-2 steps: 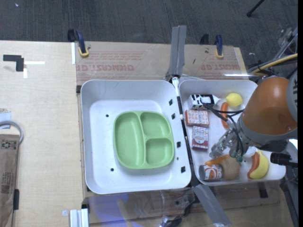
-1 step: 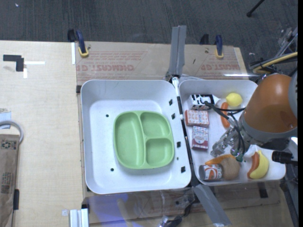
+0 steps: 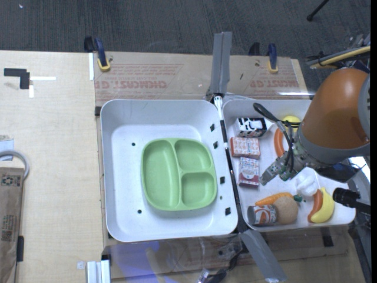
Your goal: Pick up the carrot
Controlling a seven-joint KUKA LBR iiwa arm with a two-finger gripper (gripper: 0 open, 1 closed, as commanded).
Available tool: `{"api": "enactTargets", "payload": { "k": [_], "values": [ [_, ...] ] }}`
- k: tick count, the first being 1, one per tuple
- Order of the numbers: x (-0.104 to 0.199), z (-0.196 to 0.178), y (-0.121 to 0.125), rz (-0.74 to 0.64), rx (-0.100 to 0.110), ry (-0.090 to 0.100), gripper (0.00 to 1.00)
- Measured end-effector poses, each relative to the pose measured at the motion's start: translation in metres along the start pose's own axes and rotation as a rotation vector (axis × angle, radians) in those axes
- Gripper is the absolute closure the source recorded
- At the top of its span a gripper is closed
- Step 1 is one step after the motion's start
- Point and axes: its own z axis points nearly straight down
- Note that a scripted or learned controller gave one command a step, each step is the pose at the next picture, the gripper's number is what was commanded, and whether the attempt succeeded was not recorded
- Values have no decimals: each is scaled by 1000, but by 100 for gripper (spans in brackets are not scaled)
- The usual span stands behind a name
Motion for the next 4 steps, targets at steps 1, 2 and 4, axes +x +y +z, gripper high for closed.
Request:
{"api": "enactTargets", "payload": {
  "k": [1, 2, 4],
  "values": [
    [-85, -60, -41, -408, 0, -1, 100],
    [-85, -60, -41, -409, 0, -1, 0],
    [-17, 7, -11, -520, -1, 0, 0]
  ]
}}
